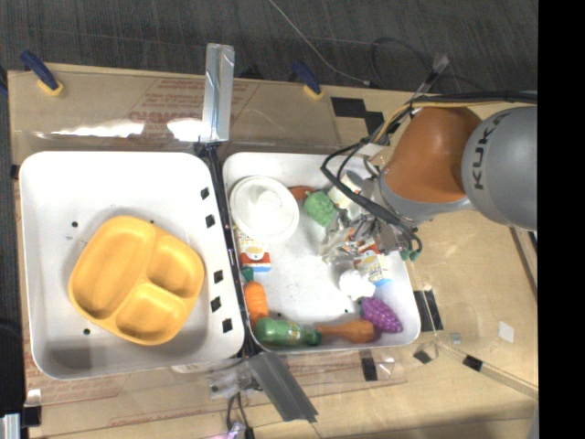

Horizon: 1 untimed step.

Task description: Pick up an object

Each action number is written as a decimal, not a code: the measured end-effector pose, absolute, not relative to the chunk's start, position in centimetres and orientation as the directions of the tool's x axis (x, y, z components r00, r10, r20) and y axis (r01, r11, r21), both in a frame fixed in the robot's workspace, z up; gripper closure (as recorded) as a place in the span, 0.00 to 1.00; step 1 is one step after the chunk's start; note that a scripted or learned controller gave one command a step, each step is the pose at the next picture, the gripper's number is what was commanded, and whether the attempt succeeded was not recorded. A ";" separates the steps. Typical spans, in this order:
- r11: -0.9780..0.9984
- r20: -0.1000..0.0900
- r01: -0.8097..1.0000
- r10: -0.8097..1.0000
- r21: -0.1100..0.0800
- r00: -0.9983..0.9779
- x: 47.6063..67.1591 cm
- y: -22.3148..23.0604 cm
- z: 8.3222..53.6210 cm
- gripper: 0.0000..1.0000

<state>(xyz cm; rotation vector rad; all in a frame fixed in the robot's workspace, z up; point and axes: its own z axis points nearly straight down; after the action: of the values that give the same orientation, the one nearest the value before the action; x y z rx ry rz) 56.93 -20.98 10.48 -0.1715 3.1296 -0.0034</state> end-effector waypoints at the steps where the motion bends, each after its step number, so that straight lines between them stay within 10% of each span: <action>1: 0.998 -0.014 -0.058 -0.058 -0.006 -0.998 61.8 -21.1 24.6 1.00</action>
<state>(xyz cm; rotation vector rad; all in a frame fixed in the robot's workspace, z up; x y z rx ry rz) 61.79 -21.06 24.60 -0.0908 3.1260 -0.0086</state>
